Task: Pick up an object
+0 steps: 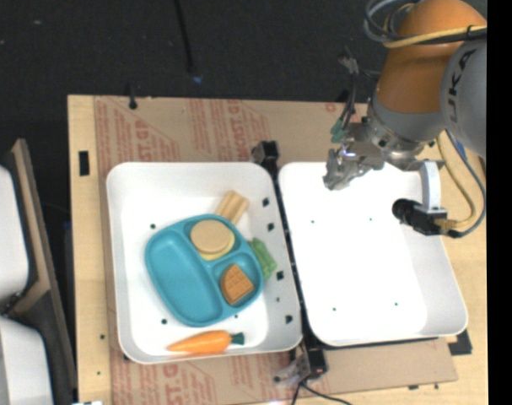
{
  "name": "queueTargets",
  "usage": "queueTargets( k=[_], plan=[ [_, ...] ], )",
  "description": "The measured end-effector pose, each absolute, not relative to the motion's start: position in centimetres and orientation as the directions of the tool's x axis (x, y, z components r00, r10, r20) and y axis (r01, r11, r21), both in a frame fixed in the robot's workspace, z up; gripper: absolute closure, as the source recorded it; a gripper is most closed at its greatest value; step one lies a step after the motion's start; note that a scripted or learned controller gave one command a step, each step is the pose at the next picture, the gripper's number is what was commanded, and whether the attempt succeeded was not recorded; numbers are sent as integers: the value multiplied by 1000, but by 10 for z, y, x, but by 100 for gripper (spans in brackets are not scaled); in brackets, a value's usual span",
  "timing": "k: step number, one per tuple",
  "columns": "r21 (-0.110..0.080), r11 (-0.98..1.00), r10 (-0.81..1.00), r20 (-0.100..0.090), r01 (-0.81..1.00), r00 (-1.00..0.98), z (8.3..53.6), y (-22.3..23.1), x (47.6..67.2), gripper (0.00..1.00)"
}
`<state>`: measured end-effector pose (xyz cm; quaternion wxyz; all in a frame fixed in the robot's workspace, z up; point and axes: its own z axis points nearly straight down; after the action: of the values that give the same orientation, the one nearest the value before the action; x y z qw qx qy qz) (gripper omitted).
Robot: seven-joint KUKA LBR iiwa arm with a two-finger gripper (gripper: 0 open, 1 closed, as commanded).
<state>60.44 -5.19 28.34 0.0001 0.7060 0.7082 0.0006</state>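
The metal two-finger gripper (347, 169) hangs over the right shallow white plastic bin's (374, 310) far edge; I cannot tell its state.

Arm (424, 66) in the upper right of the frame, entering from the right edge. Orange band uppermost, a rounded dome at the top right; grey wrist below it, angled down and to the left. Cables loop over the top of the band and along the right side. Gripper (338, 178) at the lower left end of the wrist, pointing down-left, right of frame centre.
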Motion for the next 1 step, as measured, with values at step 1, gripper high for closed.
queueTargets(
  k=[1],
  plan=[
    [0,4,1000,1,1000,-4,272,4,601,100]
  ],
)
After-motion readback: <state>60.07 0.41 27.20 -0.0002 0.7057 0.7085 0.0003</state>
